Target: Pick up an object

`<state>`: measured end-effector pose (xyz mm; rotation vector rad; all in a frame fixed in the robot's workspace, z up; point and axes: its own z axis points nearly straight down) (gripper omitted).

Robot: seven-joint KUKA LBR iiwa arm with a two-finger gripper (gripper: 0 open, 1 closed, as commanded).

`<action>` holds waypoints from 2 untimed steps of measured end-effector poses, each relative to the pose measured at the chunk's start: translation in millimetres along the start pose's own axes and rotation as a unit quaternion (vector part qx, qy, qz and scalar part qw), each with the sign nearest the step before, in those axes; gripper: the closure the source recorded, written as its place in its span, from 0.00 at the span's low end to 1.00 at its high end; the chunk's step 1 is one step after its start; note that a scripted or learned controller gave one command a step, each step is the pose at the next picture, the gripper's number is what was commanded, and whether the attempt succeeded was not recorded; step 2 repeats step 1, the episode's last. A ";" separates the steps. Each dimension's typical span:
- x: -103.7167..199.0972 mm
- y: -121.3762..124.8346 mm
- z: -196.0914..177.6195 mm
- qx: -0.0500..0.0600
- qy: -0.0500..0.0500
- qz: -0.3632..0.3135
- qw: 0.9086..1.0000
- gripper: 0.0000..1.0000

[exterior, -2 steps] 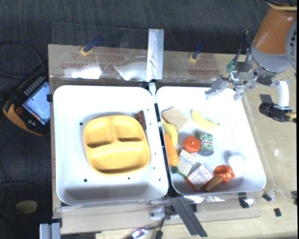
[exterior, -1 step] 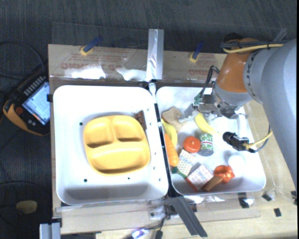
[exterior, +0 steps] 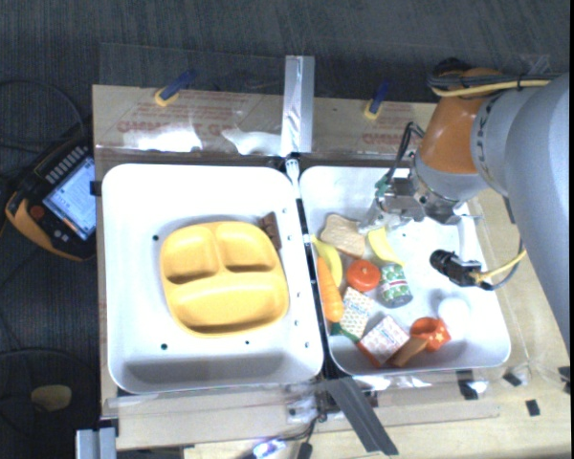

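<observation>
My gripper (exterior: pixel 386 214) hangs low over the back of the right bin (exterior: pixel 488 338), under the orange band of the wrist. Just below it lie a yellow wedge (exterior: pixel 383 245) and a slice of bread (exterior: pixel 342 232). Toy food fills the bin's left half: a banana (exterior: pixel 330 260), a red tomato (exterior: pixel 364 273), a small green can (exterior: pixel 394 284), an orange carrot (exterior: pixel 331 293), two small cartons (exterior: pixel 383 336) and a red pepper (exterior: pixel 429 331). A white egg (exterior: pixel 452 307) lies to the right. Nothing shows held in the gripper.
The left bin (exterior: pixel 124 352) holds a yellow divided tray (exterior: pixel 225 275), with a small brown piece (exterior: pixel 270 226) at its back right corner. A black fitting on a cable (exterior: pixel 454 264) hangs from the arm over the right bin. A handheld pendant (exterior: pixel 62 199) lies off the bench to the left.
</observation>
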<state>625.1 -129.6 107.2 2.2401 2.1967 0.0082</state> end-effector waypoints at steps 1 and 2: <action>84.4 41.7 -89.3 0.004 -0.002 0.089 0.996 1.00; 84.4 41.7 -89.3 0.004 -0.002 0.089 0.996 1.00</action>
